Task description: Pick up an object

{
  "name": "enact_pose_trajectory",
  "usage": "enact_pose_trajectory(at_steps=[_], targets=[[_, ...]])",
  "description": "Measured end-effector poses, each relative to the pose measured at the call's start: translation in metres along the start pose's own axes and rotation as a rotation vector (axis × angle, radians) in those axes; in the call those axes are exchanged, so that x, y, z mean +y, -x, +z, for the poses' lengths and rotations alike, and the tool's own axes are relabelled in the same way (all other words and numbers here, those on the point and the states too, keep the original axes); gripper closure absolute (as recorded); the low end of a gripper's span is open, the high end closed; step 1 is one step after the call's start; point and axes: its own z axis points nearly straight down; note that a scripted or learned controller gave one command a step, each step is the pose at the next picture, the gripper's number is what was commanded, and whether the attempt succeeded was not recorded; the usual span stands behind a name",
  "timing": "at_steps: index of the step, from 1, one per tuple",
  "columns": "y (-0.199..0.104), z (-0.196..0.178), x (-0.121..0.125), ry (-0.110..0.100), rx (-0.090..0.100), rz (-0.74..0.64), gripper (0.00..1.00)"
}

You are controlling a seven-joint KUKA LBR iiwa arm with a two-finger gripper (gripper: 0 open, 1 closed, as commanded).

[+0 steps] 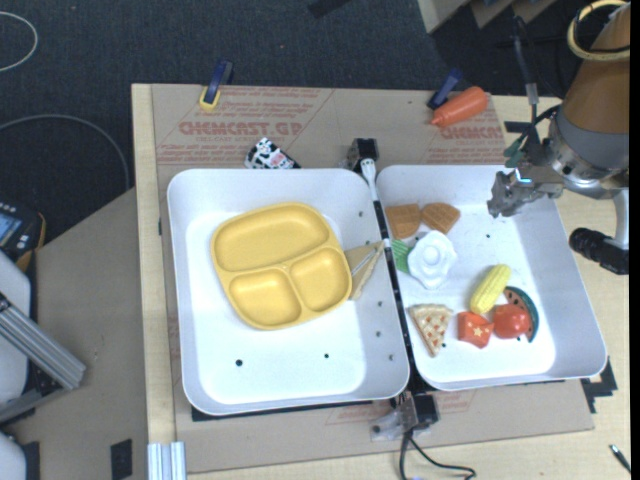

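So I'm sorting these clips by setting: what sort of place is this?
Most likely a robotics lab test bench, not a kitchen. Two white bins sit clamped to a board, one holding toy food such as a plastic corn cob, and a grey robot arm reaches in.

At the frame's upper right, the arm (598,98) shows an orange band above a grey wrist; thin dark cables run to a dark grey pincer (508,196).

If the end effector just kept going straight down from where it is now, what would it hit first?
Probably bare floor of the right white bin. The end effector hangs over its upper part, apart from the tan bread slices, though depth is hard to judge.
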Motion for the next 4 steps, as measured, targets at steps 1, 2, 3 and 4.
enact_pose_trajectory(at_steps=[1,2,3,4], targets=[[-0.049,-0.008,0.000,-0.003,0.003,-0.005,1.00],[-0.104,0.007,-0.012,-0.009,0.004,-0.004,1.00],[-0.125,-0.005,-0.004,-0.003,0.002,-0.002,1.00],[-0.126,0.003,-0.005,-0.008,0.001,0.000,1.00]])
